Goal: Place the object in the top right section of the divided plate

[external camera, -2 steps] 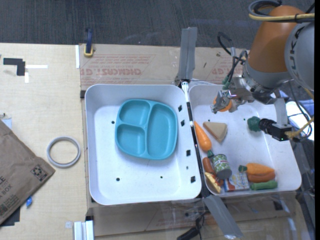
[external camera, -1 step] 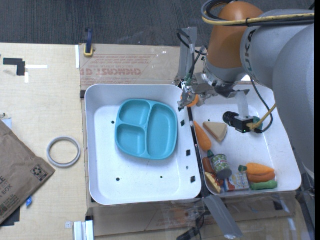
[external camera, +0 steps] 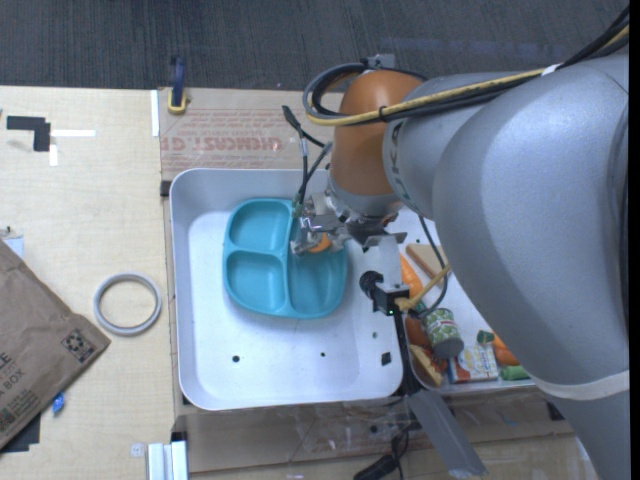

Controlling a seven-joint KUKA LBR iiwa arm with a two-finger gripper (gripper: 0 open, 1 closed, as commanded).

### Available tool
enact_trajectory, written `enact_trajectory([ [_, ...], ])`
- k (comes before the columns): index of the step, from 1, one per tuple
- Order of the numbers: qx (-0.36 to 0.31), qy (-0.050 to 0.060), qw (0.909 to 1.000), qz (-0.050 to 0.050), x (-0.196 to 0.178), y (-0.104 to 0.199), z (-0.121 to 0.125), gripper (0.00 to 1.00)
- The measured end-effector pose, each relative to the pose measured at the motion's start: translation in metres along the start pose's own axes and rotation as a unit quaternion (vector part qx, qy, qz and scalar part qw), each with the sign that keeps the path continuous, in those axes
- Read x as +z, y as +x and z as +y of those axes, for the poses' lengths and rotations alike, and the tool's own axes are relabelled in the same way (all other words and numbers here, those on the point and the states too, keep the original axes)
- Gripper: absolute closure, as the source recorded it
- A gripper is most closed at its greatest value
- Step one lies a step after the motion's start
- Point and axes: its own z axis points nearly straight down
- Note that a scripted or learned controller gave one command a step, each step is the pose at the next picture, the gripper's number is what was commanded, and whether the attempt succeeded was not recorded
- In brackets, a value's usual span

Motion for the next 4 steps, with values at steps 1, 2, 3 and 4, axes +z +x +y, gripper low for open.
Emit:
enact_trajectory([
  [1, 0.012, 0.001, 0.9999, 0.000, -0.135, 0.065, -0.046, 1.00],
  [2, -0.138, 0.001, 0.9904, 0.000, -0.163, 0.025, -0.091, 1.00],
  [3, -0.083, 0.001, 0.9965, 0.000, -0.182, 0.039, -0.065, 1.00],
  [4, -0.079, 0.001, 0.9969, 0.000, -0.194, 0.113, -0.042, 1.00],
])
